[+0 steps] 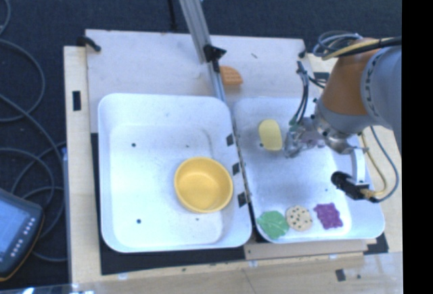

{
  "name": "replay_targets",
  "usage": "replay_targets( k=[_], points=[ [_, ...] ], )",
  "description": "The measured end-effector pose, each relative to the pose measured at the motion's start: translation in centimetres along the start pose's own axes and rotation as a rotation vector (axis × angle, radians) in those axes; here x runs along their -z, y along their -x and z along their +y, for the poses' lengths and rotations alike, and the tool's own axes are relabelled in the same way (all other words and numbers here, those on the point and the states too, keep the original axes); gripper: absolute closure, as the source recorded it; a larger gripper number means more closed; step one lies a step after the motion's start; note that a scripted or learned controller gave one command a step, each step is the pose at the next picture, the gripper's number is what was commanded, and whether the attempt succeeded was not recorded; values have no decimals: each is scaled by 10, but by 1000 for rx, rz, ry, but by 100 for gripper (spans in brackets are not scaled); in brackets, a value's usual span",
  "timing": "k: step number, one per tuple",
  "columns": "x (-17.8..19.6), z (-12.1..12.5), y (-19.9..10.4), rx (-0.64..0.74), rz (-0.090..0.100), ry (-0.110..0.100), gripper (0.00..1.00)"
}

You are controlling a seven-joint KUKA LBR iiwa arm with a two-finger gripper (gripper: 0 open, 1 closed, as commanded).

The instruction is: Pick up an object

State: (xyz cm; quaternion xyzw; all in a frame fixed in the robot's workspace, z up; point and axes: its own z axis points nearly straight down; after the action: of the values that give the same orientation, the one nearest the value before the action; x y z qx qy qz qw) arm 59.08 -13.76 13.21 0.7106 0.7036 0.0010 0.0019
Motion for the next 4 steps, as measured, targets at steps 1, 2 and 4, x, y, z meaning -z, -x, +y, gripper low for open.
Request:
replay_targets(
  k=[1, 2, 4],
  points=[
    [63, -1, 7, -1, -1, 4, 100],
    [107, 2, 8, 12, 0, 3, 100],
    [128, 10, -33, 15, 1, -3, 100]
  ],
)
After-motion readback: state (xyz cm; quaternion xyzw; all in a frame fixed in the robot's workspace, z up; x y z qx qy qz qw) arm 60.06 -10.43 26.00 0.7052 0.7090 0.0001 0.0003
